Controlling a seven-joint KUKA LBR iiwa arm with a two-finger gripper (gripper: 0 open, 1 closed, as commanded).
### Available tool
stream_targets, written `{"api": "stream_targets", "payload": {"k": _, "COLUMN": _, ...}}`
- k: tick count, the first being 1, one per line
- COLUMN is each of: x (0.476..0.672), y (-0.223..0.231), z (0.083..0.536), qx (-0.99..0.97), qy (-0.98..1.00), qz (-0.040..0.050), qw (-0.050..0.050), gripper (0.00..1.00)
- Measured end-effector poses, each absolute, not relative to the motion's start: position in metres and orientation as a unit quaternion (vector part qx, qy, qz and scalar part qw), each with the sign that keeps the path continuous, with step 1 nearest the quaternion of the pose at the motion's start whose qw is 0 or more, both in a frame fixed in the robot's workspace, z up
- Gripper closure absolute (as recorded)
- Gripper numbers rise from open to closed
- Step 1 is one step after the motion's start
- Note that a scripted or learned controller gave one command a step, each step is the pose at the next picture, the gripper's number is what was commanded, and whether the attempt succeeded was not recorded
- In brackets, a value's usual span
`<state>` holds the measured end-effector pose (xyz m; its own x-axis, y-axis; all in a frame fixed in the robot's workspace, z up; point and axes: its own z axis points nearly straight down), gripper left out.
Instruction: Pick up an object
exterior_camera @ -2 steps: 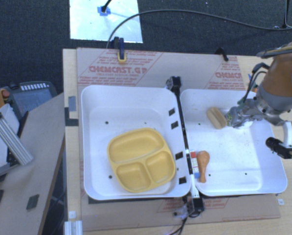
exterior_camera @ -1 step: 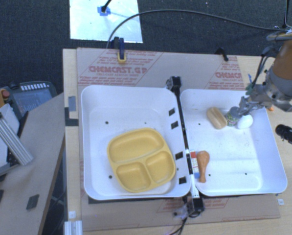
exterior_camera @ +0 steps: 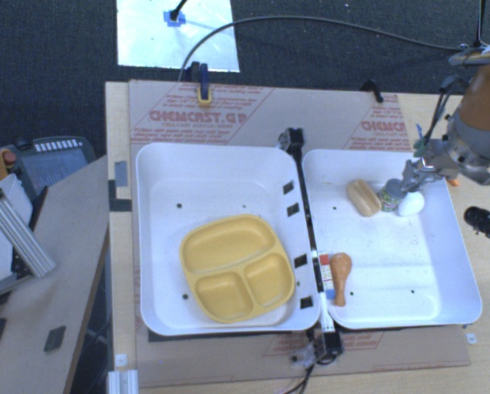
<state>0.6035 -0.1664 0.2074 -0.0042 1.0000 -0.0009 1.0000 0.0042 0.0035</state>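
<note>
Here, the small white rounded object (exterior_camera: pixel 410 204) sits at two o'clock in the right white bin (exterior_camera: pixel 441 302), beside a tan bread-like roll (exterior_camera: pixel 363 197). My gripper (exterior_camera: pixel 396 192) hovers there, likely lining up; jaws' spread I cannot tell.

A wooden bench (exterior_camera: pixel 121 245) carries a printed board (exterior_camera: pixel 253 109), with two white bins (exterior_camera: pixel 220 158) side by side on it.

Yellow tray (exterior_camera: pixel 236 268) left bin (exterior_camera: pixel 158 171), claw (exterior_camera: pixel 395 194) beside bread roll (exterior_camera: pixel 364 197)
</note>
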Motion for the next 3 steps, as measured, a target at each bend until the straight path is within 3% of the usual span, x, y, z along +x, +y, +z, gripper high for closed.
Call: {"api": "stream_targets", "payload": {"k": 3, "x": 0.586, "y": -0.019, "z": 0.211, "qx": 0.704, "qy": 0.710, "qz": 0.0008, "qw": 0.000, "gripper": 1.00}}
